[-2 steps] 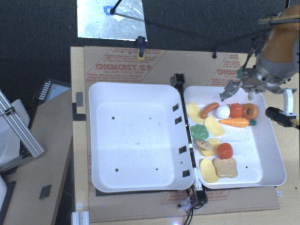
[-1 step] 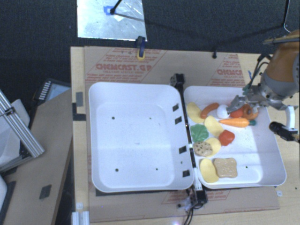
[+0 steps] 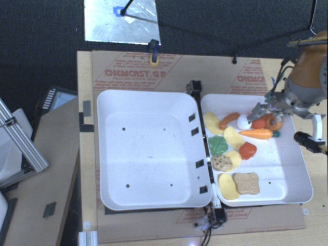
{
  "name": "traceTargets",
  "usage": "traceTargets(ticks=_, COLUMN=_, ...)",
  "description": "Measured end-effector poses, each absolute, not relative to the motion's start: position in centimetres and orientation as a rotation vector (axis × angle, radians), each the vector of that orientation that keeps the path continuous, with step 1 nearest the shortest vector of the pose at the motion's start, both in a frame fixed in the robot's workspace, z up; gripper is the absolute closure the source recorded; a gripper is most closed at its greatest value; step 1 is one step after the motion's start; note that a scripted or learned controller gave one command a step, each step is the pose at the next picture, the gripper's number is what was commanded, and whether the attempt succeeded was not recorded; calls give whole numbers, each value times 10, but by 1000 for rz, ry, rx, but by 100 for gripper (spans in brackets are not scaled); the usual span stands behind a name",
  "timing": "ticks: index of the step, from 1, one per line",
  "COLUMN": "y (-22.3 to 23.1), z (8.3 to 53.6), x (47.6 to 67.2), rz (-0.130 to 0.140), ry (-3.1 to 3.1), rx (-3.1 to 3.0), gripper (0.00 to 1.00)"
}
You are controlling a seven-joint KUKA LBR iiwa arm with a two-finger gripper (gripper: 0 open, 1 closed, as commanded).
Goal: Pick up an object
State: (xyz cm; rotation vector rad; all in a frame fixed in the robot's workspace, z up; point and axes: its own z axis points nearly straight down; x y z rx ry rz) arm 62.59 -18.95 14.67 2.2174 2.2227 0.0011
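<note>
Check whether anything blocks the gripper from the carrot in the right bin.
Nothing visible stands between them. The gripper hangs low in the right bin, just up-view of the carrot. Close neighbours crowd it, though: a white egg-like piece to the carrot's left and an orange-red item right beside the gripper.
</note>
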Motion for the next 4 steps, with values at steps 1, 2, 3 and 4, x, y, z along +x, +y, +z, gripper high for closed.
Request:
traceTargets(ticks=1, y=-189, z=147, x=626, rz=1, ry=2223, rx=2217, gripper=0)
traceTargets(ticks=2, y=-146, z=81, x=572, rz=-3, ry=2229, rx=2224, gripper=0)
traceTargets(ticks=3, y=-149, z=95, x=576, rz=4, ry=2221, rx=2217, gripper=100)
traceTargets(ticks=4, y=-210, z=84, x=550, rz=0, ry=2216, rx=2225, gripper=100)
